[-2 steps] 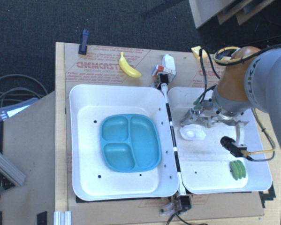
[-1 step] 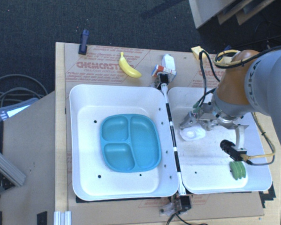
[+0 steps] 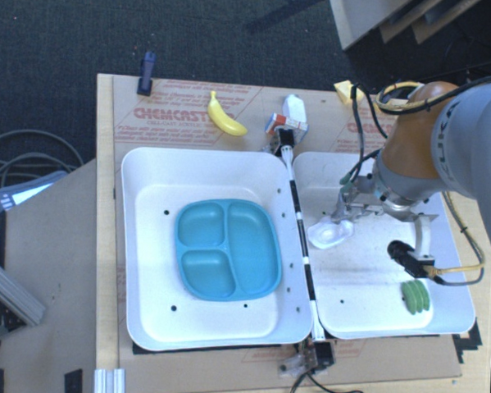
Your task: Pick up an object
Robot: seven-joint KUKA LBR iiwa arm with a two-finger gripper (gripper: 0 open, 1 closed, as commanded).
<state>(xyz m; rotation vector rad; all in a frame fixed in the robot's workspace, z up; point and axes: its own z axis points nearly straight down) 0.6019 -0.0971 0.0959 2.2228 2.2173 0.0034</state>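
Camera view showed the gripper (image 3: pixel 347 209) low over the right bin (image 3: pixel 363 309), near that bin's left wall. Its tip was just above a pale thing (image 3: pixel 329 234) that lay on the bin floor. Whether the gripper was open or closed could not be told, nor whether it had hold of the pale thing (the two looked close enough to touch). The arm (image 3: pixel 445 153) came in from the right and covered the bin's far right corner.

A green thing (image 3: pixel 417 296) lay near the same bin's front right corner, well apart from the gripper. The left bin (image 3: pixel 145 227) held a blue plate (image 3: pixel 226 250) with three compartments. Beyond the bins, on the bench (image 3: pixel 127 103), lay a banana (image 3: pixel 225 117), a small carton (image 3: pixel 289 118) at the bins' shared corner, a dark blue thing (image 3: pixel 145 71) at the far edge, and a yellow scrap (image 3: pixel 343 91).
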